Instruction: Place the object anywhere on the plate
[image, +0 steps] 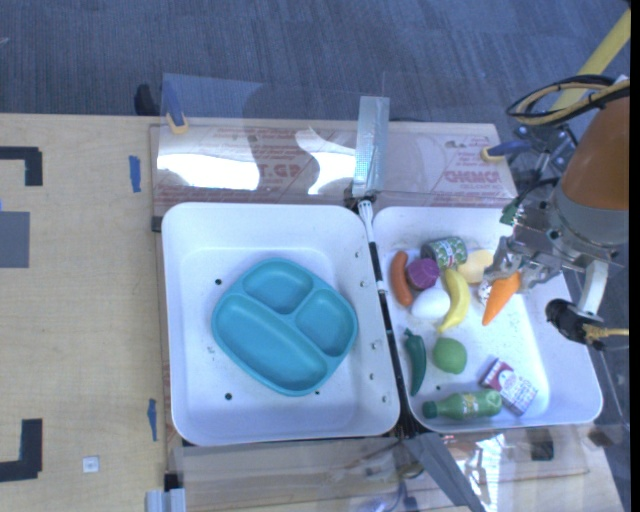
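Over the right bin, the hand (503, 272) is clamped on an orange carrot (499, 298), lifted but not yet carried to the blue plate (284, 325) at left.

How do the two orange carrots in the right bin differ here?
The carrot at the tool hangs tilted, with its point down-left, and seems raised off the bin floor; the carrot by the divider lies flat among the other toys. The first looks brighter orange, the second redder. Both are tapered toy vegetables.
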